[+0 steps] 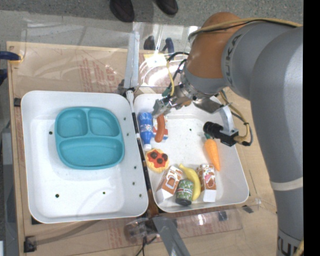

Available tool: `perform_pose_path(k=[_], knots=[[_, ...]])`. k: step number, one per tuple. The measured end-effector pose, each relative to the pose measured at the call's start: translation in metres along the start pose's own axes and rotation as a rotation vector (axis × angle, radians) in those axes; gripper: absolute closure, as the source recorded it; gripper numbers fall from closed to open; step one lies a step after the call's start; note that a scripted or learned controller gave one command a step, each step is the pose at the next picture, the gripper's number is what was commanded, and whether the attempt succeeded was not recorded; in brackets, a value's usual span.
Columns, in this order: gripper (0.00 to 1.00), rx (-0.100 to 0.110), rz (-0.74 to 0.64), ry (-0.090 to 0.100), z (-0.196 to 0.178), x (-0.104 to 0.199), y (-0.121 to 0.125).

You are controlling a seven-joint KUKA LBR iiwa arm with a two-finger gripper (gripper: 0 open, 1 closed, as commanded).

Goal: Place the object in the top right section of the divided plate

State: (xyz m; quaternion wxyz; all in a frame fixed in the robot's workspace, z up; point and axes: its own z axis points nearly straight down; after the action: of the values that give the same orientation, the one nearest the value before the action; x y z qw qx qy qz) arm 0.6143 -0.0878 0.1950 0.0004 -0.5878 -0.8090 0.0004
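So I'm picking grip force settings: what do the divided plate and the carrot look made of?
The divided plate looks like hard moulded plastic, teal and matte, with smooth rounded ridges between sections. The carrot looks like toy plastic, possibly hollow: uniform orange with a soft sheen. Neither can be confirmed from looks alone.

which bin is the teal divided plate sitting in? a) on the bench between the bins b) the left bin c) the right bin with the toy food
b, the divided plate lies flat in the left bin, while the carrot and hot dog lie in the right bin.
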Motion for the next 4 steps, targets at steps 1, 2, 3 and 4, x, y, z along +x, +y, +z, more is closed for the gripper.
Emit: perform_pose_path(k=[1, 2, 3, 4], knots=[[1.0, -0.003, -0.078, -0.001, 0.007, 0.055, 0.038], [0.0, -0.003, -0.078, -0.001, 0.006, 0.055, 0.038], [0.0, 0.001, 0.193, 0.001, 0.001, 0.121, -0.081], [0.0, 0.004, 0.408, 0.001, 0.009, 0.16, -0.119]])
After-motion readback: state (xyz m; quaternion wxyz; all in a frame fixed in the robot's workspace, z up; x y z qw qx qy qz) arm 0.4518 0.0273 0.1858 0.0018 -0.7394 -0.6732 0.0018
